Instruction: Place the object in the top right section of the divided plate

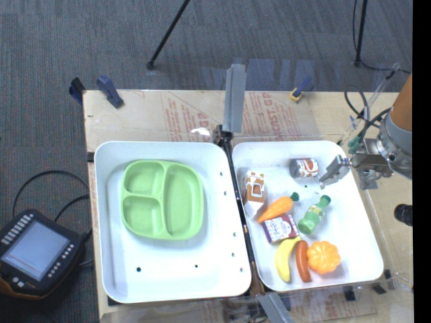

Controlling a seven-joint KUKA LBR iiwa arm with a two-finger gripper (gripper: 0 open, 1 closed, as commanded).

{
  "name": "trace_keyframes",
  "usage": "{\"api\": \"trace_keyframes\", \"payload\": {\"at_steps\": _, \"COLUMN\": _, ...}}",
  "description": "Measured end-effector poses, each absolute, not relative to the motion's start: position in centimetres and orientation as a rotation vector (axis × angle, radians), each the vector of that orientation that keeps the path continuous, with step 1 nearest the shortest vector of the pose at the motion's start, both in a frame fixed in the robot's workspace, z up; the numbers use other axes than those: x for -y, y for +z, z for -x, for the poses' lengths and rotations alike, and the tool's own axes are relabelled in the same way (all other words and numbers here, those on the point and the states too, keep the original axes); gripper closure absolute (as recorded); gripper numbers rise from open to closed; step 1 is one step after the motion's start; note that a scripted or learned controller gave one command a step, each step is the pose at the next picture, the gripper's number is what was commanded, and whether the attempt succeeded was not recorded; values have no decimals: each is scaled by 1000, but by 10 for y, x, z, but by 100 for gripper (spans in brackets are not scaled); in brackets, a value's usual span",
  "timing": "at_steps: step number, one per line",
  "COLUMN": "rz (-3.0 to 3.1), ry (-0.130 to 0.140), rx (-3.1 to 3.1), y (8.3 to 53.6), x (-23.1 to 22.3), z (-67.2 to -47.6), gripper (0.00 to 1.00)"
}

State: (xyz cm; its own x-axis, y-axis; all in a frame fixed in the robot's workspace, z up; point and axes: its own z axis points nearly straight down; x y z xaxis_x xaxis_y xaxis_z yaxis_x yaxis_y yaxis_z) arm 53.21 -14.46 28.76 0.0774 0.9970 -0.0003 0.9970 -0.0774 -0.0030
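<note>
Green divided plate (163,199) | left bin (108,180) | tool (335,170) well right

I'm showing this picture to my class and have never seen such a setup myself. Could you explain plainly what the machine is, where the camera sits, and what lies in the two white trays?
One camera, fixed above the bench, looks down at a slant. At the right edge is a robot arm, grey with an orange band; its hand hovers over the right bin, near a small can. Nothing is seen held.

The left bin holds a green divided plate with three sections.

The right bin holds toy foods: the can, a small carton, a carrot, a green bottle, a purple packet, a banana, a sausage and an orange pumpkin.
</note>
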Motion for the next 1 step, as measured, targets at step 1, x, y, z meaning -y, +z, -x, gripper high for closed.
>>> {"api": "trace_keyframes", "payload": {"at_steps": 1, "rz": 2095, "ry": 3, "rx": 2335, "y": 253, "x": 151, "z": -517, "gripper": 0}}
